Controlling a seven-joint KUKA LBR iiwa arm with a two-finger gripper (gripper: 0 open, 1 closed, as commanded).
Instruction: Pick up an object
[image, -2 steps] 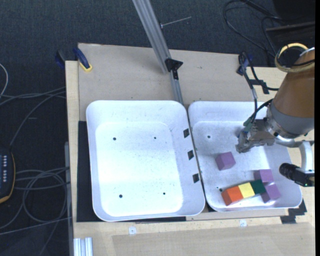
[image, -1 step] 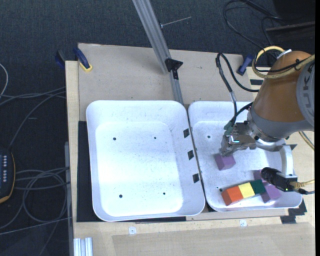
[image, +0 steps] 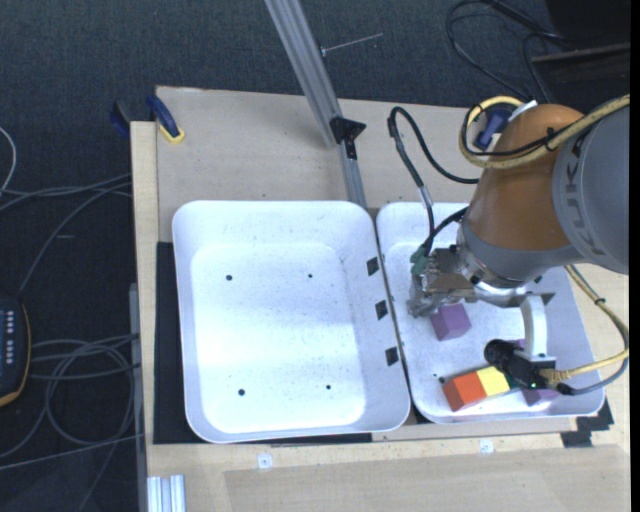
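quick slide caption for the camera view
KUKA arm's gripper poised over a purple block in the right bin, multicolour block nearby.

The arm's orange band (image: 520, 190) hides much of the right bin (image: 400, 330). Below that band, the end effector (image: 432, 290) covers the purple block's (image: 452, 322) top, its fingers too blurred to read.

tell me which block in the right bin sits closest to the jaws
The purple block, right beside the gripper. The orange, yellow and red block lies farther off, near the bin's front edge.
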